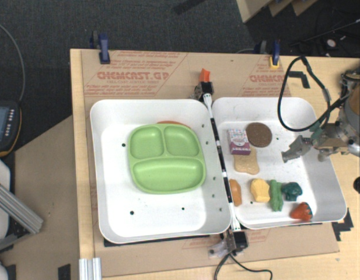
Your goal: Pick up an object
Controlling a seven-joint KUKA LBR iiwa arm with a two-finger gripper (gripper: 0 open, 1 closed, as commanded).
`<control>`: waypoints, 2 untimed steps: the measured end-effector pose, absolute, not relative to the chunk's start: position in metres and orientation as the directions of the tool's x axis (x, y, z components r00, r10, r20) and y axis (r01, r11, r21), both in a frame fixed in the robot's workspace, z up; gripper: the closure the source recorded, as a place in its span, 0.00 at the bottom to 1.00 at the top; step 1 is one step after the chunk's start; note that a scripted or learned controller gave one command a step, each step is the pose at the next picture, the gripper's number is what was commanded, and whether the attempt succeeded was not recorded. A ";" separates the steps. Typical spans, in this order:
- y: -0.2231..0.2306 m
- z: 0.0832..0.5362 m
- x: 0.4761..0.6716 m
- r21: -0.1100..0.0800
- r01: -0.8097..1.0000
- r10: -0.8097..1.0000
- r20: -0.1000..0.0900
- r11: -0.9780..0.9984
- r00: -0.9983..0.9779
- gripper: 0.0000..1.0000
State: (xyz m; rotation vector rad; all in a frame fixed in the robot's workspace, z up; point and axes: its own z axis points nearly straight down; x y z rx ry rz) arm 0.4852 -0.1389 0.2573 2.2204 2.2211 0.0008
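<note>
The right bin (325, 179) holds several toy foods. A brown round disc (259, 134) and a purple-and-white carton (238, 141) lie near its back. A tan bread slice (247, 165) sits just in front of the carton. Along the front lie an orange piece (234, 192), a yellow piece (259, 190), a green stick (275, 195), a dark green broccoli (292, 190) and a red piece (301, 212). My gripper (292, 151) hangs over the bin's right half, right of the disc and behind the broccoli, with nothing visibly in it.
The left bin (109, 174) carries a green divided plate (166, 158) with something orange-red peeking out behind it. A black cable (283, 92) loops above the right bin's back. Clamps (102, 45) hold the board at its far edge.
</note>
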 end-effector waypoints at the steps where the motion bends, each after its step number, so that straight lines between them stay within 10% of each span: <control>1: -0.123 0.107 0.486 -0.013 1.000 1.000 0.004 0.001 -0.001 0.00; 2: -0.125 0.126 0.489 0.004 1.000 1.000 -0.002 -0.001 0.001 1.00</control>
